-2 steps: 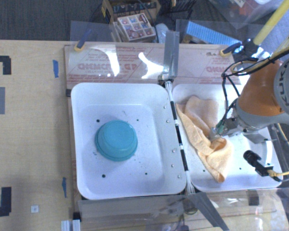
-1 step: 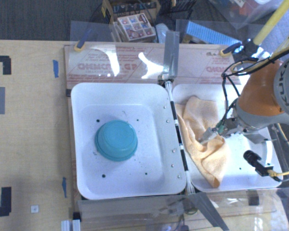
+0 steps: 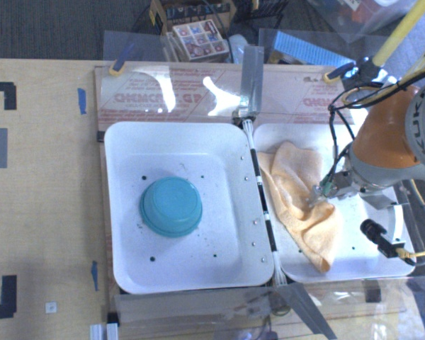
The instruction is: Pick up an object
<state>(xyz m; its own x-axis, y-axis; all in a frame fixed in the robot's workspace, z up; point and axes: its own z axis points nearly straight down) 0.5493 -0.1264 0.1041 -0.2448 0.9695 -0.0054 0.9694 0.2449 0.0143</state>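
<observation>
A crumpled yellow-orange cloth [image 3: 297, 190] lies along the left side of the right bin [image 3: 354, 261]. My gripper [image 3: 317, 197] is down on the cloth's right part, its tips pressed into the folds. An upturned teal bowl [image 3: 171, 205] sits in the left bin [image 3: 127, 154], far from the gripper.
A metal divider [image 3: 258, 190] separates the two bins. Boxes and clutter stand beyond the bench's far edge. The bench top stretches to the left of the bins. The arm's orange band [image 3: 389, 133] hangs over the right bin's far right.
</observation>
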